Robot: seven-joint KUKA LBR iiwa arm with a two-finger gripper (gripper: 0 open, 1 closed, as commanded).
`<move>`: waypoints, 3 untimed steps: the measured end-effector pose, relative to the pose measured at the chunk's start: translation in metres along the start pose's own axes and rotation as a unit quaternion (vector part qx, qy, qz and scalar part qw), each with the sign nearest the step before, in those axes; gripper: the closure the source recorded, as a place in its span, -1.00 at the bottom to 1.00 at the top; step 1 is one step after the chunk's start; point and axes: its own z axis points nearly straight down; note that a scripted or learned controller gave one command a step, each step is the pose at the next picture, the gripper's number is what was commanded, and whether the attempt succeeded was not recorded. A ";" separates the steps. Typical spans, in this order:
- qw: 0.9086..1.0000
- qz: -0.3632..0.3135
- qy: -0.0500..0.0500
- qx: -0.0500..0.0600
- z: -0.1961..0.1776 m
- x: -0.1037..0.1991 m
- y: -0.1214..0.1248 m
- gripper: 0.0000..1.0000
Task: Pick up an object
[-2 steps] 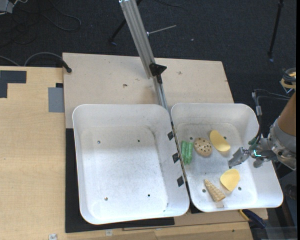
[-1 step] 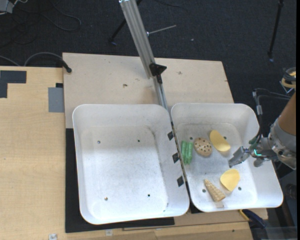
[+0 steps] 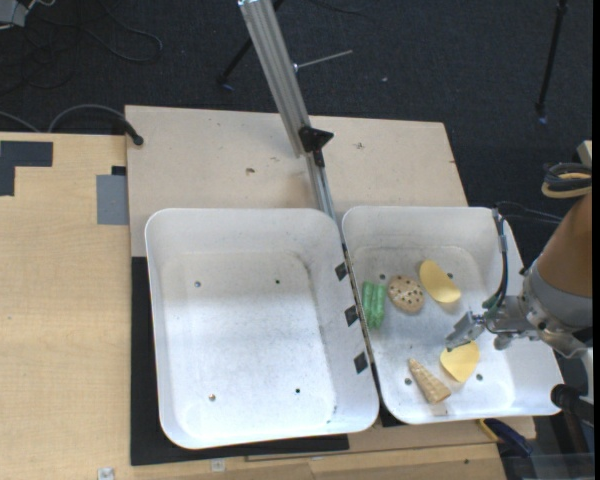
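In the right bin (image 3: 480, 230), a tan cone (image 3: 429, 380) points up-left; pincer (image 3: 467, 330) aperture unclear.

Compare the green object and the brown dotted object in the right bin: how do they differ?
The green object is long and ribbed, lying beside the bin's left wall; the brown dotted object is rounder, tan with dark spots, and lies nearer the bin's middle. Both rest on the right bin floor, close together.

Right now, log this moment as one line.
gripper over right bin | above yellow piece | nothing seen held
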 end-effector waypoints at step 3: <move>1.000 -0.001 -0.001 -0.004 -0.003 0.001 0.002 1.00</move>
